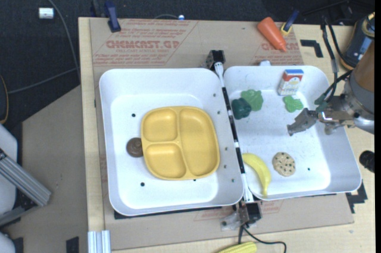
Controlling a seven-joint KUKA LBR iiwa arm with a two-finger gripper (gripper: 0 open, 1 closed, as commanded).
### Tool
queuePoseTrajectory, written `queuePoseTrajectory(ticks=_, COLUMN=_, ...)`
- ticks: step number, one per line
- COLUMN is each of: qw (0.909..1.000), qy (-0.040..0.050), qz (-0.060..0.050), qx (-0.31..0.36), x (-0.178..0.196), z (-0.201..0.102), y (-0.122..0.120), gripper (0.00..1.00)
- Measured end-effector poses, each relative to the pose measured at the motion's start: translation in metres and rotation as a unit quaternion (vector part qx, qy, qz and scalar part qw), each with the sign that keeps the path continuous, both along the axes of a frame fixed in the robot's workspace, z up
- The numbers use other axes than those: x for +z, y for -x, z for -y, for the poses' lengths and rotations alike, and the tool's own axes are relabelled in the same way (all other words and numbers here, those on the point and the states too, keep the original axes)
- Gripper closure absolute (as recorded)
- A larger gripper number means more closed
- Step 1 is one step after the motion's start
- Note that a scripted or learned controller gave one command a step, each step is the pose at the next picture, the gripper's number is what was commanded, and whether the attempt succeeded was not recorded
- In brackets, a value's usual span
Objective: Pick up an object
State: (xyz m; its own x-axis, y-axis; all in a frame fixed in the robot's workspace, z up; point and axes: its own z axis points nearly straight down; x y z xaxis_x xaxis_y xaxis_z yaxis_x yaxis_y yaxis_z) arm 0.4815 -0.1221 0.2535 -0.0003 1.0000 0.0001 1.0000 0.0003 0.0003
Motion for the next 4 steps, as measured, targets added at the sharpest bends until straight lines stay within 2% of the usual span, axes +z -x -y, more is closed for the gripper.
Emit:
queuePoseTrajectory(ticks=1, qw=1.0000, qy=-0.0006, qz=-0.002, qx=0.000, x=-0.093, z=-0.027, y=-0.054, gripper=0.00)
queuePoseTrajectory(ticks=2, qw=1.0000, qy=0.0001, qz=0.000, qx=0.000, x=-0.170, z=-0.019, y=-0.125, gripper=0.00)
queuePoseTrajectory(ticks=3, qw=0.9999, qy=0.0029, qz=-0.010, qx=0.000, x=-0.169, z=-0.019, y=-0.177, gripper=0.00)
queuePoseTrajectory(ticks=4, qw=1.0000, qy=0.0020, qz=-0.003, qx=-0.001, x=-0.158, z=-0.022, y=-0.180, gripper=1.00)
